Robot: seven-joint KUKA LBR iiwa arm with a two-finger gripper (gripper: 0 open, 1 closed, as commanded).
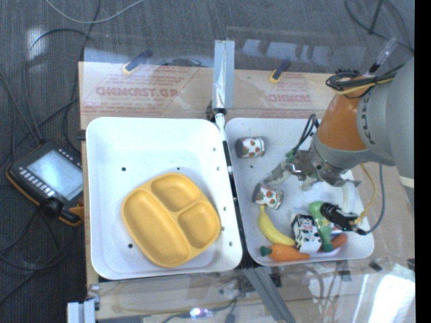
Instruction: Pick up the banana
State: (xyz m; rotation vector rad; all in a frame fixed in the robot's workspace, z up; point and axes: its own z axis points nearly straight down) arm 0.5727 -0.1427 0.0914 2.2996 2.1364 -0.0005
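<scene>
The yellow banana (271, 227) lies in the right bin (242, 237) near its front left corner, curving toward the front. An orange carrot (285, 252) rests just in front of it. A white cup with red spots (267, 195) sits at the banana's far end. My gripper (293, 176) hovers over the middle of the right bin, behind and to the right of the banana and apart from it. Its fingers look spread, with nothing between them.
A second spotted cup (251, 147) lies at the back of the right bin. A black-and-white box (306, 232), a green item (322, 231) and a red item (337, 241) crowd the front right. The left bin (108, 153) holds a yellow compartment plate (171, 218).
</scene>
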